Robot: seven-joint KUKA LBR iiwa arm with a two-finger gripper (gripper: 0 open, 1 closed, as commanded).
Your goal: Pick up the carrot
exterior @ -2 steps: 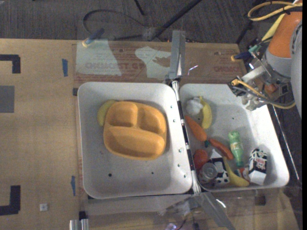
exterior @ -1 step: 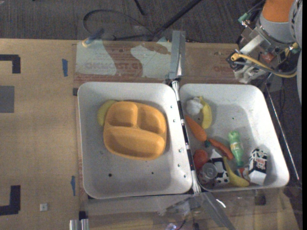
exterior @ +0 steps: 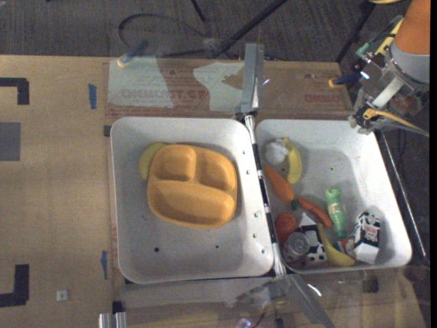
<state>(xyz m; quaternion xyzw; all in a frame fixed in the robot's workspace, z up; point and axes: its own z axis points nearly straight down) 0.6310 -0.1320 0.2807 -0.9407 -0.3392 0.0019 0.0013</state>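
Observation:
The carrot (exterior: pixel 279 182), orange and tapered, lies at a slant near the left wall of the right bin (exterior: pixel 382 176), just below a white lump (exterior: pixel 276 151) and a banana (exterior: pixel 294 160). A second, redder carrot-like piece (exterior: pixel 316 211) lies a little lower right of it. My gripper (exterior: pixel 367 113) hangs over the right bin's far right corner, well above and to the right of the carrot. It is apart from every object in the bin.
The right bin also holds a green bottle (exterior: pixel 334 212), a tomato (exterior: pixel 285 222), a can (exterior: pixel 297 244), a milk carton (exterior: pixel 368 236) and another banana (exterior: pixel 334 251). The left bin (exterior: pixel 126 238) holds an orange divided plate (exterior: pixel 192 186) and a yellow banana (exterior: pixel 147 159).

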